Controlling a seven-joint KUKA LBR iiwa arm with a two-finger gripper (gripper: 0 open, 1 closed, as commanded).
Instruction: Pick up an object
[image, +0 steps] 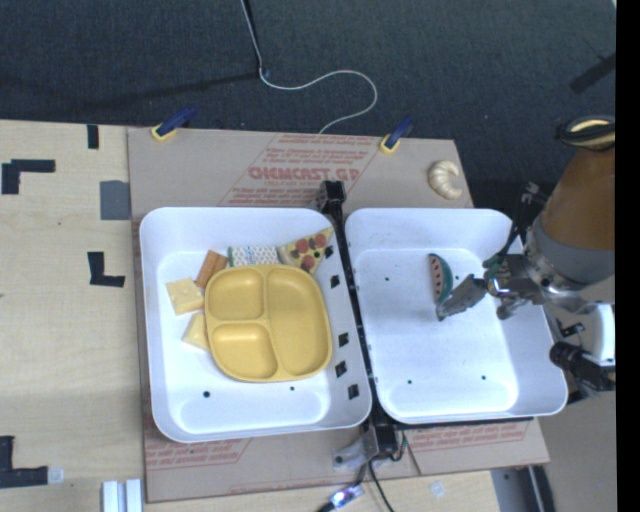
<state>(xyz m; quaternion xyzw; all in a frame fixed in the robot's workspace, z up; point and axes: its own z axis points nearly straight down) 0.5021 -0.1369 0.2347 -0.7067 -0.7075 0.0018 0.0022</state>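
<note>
Left bin (160, 330): you have a yellow plate (268, 322) with small food pieces along its upper and left edges. Right bin (400, 390): a watermelon slice (439, 277) lies in its upper middle. Pincer (463, 296): low in the right bin, just right of the slice, nearly touching; you cannot tell its spread.

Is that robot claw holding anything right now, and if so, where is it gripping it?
It cannot be told. The gripper sits in the right bin, right beside a watermelon slice toy and seemingly touching it, but the view doesn't show the toy between its jaws.
</note>
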